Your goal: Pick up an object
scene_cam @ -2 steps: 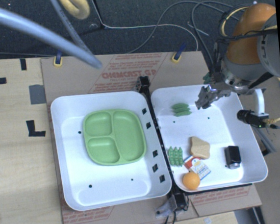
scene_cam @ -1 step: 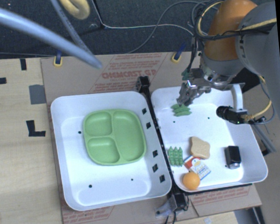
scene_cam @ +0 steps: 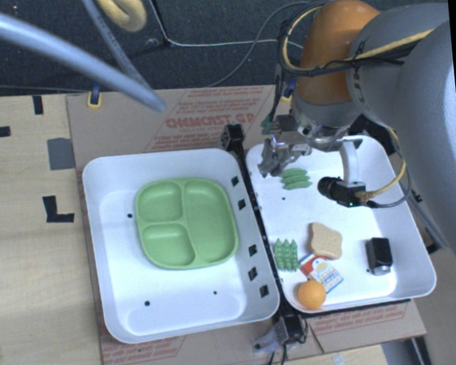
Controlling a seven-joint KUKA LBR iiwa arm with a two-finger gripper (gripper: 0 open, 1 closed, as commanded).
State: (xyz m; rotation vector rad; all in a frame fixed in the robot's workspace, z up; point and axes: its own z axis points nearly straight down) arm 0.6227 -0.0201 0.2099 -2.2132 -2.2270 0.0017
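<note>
Two white bins sit side by side on a sheet of cardboard [scene_cam: 205, 112] laid over the wooden bench. Largest in the scene is the grey arm [scene_cam: 409, 64], which reaches in from the right with its orange band [scene_cam: 335, 43] above the wrist, leaning over the far end of the right bin [scene_cam: 406, 281]. The left bin [scene_cam: 110, 253] carries a green divided plate [scene_cam: 185, 222] with three compartments, lying flat near its middle.

At the arm's tip, the gripper [scene_cam: 276, 158] hangs low over the far left corner of the right bin, just beside the divider between the bins; whether it is spread or closed cannot be told from this angle (the metal parts blur together), and nothing can be seen held in it.

Just beside the gripper lies a small green pod-like piece [scene_cam: 296, 179]. Toward the near end of the same bin rest a slice of bread [scene_cam: 327, 241], a black block [scene_cam: 378, 254], a ridged green piece [scene_cam: 285, 254], a red and white packet [scene_cam: 323, 273] and an orange ball [scene_cam: 309, 294], the last two touching.
</note>
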